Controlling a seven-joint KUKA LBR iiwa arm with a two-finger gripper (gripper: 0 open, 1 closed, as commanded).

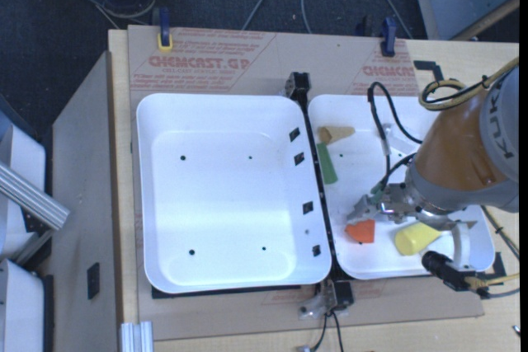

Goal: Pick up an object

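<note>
In the right bin I see an orange block, yellow piece, green stick and tan piece — gripper over the block, its grip I can't make out.

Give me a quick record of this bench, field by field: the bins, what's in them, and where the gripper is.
bins: two shallow white bins side by side, left bin, right bin
right bin contents: tan block near the top, green stick below it, orange block and yellow object near the front edge
arm: grey with orange band, reaching in from the right over the right bin
gripper: low in the right bin, just above the orange block; finger state unclear
held object: none visibly between the fingers
</note>
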